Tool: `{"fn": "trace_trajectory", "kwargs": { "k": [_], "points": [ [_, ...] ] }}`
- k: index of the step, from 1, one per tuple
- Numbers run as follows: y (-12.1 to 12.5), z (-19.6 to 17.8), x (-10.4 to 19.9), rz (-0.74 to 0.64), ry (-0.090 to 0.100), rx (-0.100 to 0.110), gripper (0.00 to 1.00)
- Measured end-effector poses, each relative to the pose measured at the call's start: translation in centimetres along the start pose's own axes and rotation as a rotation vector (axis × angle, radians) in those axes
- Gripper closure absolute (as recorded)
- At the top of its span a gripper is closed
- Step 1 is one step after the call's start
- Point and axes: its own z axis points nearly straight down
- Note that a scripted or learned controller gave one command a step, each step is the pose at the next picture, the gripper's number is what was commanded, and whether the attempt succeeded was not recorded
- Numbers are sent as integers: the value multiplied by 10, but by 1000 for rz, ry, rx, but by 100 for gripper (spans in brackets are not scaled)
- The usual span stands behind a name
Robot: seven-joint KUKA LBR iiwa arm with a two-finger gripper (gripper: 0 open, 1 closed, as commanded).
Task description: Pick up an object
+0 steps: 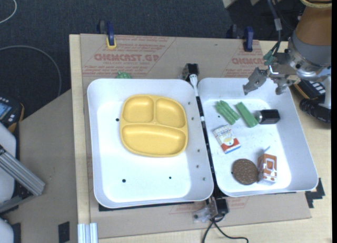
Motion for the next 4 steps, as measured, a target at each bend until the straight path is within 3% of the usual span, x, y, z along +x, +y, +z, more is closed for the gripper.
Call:
{"fn": "trace_trajectory", "kwargs": {
  "k": [1, 2, 3, 4],
  "points": [
    [1, -11, 0, -1, -1, -4, 100],
    [-20, -7, 85, -9, 4, 2, 100],
    [-64, -138, 106, -5, 1, -16, 100],
    [-108, -116, 140, -4, 1, 4, 100]
  ]
}}
